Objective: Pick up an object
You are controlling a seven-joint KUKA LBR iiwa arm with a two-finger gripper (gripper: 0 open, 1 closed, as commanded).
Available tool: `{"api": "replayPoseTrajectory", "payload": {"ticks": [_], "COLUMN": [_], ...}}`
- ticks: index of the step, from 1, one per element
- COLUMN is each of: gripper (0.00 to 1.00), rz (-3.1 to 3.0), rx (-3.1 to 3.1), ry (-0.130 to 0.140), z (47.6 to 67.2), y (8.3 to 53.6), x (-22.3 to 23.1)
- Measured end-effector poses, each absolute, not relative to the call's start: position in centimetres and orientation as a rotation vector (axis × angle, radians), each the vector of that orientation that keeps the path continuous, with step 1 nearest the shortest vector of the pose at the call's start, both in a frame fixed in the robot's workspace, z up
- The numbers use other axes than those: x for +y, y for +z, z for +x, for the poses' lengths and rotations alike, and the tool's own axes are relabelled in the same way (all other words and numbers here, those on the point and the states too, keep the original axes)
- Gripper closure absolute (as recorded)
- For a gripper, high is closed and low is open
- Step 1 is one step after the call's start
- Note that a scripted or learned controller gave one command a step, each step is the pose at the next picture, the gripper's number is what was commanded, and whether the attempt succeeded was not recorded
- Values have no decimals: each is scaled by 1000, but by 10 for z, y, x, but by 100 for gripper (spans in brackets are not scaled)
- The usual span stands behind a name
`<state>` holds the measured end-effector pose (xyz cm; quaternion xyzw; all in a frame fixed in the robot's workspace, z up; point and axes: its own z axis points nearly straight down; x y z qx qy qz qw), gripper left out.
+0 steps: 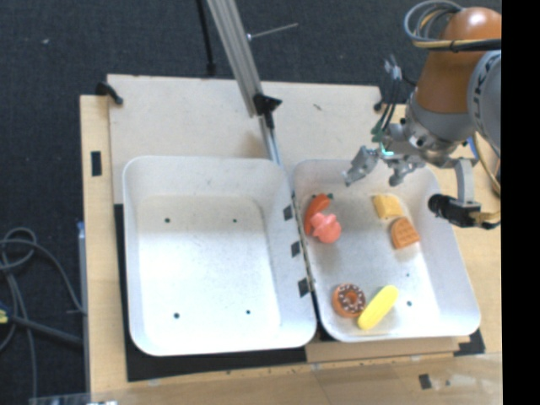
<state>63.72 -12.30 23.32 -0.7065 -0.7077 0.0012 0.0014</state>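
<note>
camera view: end effector (376, 169) spread open and holding nothing, above right bin (447, 268), yellow block (386, 205) just below it

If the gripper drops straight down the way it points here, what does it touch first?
Probably bare floor of the right bin, near its far edge. The gripper hangs open above that end, with the yellow block and pink toy off to either side. Depth is hard to judge from this slanted view.

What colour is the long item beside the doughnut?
Yellow, seen in the camera view.
</note>
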Motion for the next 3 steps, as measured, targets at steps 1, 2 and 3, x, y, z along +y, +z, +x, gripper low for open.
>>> {"api": "replayPoseTrajectory", "payload": {"ticks": [1,2,3], "gripper": [0,0,0], "rz": [-2219,-2223,-2226], "rx": [-2226,-2219,-2215], "ry": [0,5,6], "z": [638,631,635], "y": [236,191,148], "x": [-123,-125,-126]}}
